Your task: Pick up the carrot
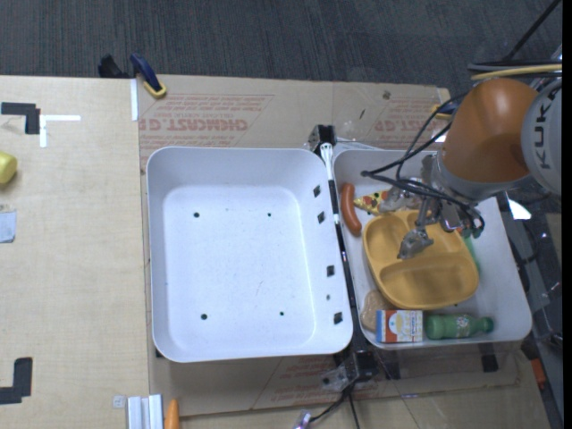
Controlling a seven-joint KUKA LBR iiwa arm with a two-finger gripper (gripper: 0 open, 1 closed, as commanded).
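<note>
The tool (418, 239) is hung over the yellow bowl (427, 271) at centre right, its opening untellable, the carrot (349, 209) left ungrasped beside it.

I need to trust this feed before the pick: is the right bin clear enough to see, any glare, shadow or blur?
Camera view: even light, no strong glare; the carrot reads sharply by the right bin's left wall; the arm blocks the bin's upper part; the gripper over the yellow bowl looks small and slightly soft.

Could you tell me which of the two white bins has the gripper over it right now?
The right-hand bin, the one holding the yellow bowl and green bottle. The gripper hangs over that bowl; the left bin lies apart from the arm.
</note>
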